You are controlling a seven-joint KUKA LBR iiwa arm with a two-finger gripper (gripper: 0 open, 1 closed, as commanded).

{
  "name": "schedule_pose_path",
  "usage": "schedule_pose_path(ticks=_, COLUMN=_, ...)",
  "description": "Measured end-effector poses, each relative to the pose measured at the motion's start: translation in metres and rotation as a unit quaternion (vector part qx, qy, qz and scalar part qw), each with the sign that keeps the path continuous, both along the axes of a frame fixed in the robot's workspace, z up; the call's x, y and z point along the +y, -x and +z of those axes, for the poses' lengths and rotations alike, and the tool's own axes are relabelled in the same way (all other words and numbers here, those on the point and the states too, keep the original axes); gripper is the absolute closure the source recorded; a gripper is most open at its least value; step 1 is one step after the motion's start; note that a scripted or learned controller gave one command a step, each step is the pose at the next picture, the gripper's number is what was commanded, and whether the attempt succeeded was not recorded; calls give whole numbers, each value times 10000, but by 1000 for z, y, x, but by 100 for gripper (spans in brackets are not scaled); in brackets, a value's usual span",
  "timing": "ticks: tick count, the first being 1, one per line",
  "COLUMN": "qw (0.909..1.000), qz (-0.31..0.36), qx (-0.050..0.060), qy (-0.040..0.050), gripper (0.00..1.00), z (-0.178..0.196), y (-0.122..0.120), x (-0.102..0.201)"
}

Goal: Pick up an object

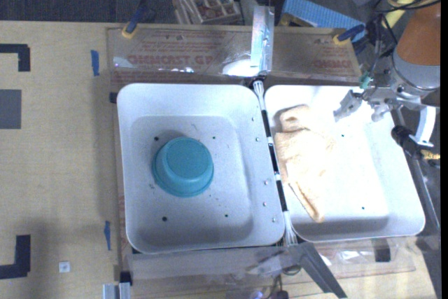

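Note:
A teal bowl point(183, 165) lies upside down in the middle of the left bin point(133, 108). A pale beige, cloth-like thing point(305, 159) stretches along the left side of the right bin point(399, 213), with a tan lump point(292, 116) at its far end. My gripper point(362, 109) hangs over the far right part of the right bin, to the right of the tan lump and apart from it. Its two fingers stand open and nothing is between them.
The arm's orange band point(420, 38) and grey wrist fill the upper right. Cardboard flaps point(182, 52) and a clear plastic strip point(262, 38) line the far side of the bins. Boxes and cables crowd the floor behind. A metal divider point(273, 164) separates the bins.

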State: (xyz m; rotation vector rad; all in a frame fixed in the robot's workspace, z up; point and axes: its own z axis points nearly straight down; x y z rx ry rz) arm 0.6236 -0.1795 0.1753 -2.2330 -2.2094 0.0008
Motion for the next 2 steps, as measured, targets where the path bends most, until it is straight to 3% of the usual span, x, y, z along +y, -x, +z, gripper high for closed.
schedule_pose_path(ticks=1, qw=9962, qz=866, qx=-44, qy=8, gripper=0, z=-85, y=-27, x=73)
schedule_pose_path(ticks=2, qw=9963, qz=853, qx=-74, qy=10, gripper=100, z=-74, y=-28, x=72)
